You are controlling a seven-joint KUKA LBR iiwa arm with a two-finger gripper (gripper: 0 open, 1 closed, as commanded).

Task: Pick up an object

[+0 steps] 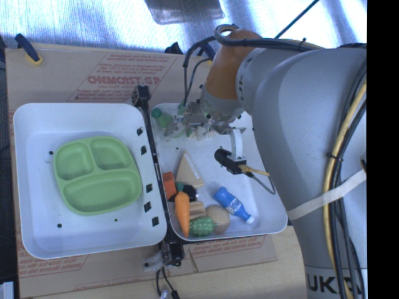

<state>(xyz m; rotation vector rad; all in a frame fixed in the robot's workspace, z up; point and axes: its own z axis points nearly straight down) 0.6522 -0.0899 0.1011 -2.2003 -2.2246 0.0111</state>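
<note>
Bulky grey arm [299,111], orange wrist band, black cables, possibly a white strap

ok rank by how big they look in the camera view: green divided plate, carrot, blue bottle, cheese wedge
1. green divided plate, by far the largest
2. carrot, blue bottle and cheese wedge look about alike, too close to rank; other toys overlap the carrot and the cheese wedge

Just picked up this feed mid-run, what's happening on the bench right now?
The arm reaches in from the right, with its gripper down at the far end of the right bin, close to a small green item. Whether it holds anything cannot be told. Toy food lies at that bin's near end: a carrot, a blue bottle and a wedge. The left bin holds a green divided plate.
</note>
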